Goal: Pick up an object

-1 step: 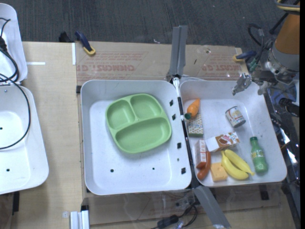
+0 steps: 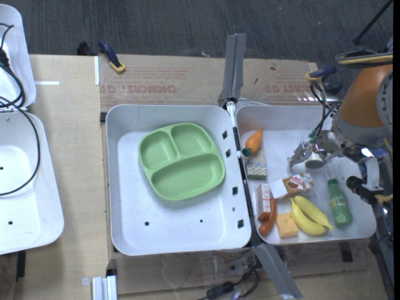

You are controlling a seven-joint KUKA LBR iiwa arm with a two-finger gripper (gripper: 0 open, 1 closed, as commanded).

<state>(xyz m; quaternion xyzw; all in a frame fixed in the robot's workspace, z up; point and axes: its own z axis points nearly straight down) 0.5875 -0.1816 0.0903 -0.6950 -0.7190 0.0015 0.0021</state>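
light: bright, even | shadows: soft | glare: white bins (image 2: 119, 167) | focus: slightly soft

arm (image 2: 370, 99) cut off at right edge, tool (image 2: 304, 157) finger state too small to tell

Right bin (image 2: 275, 114): carrot (image 2: 253, 141), sponge (image 2: 256, 164), sausage (image 2: 269, 219), cheese wedge (image 2: 287, 225), bananas (image 2: 309, 214), green bottle (image 2: 338, 201) lying flat, small cartons (image 2: 297, 184).
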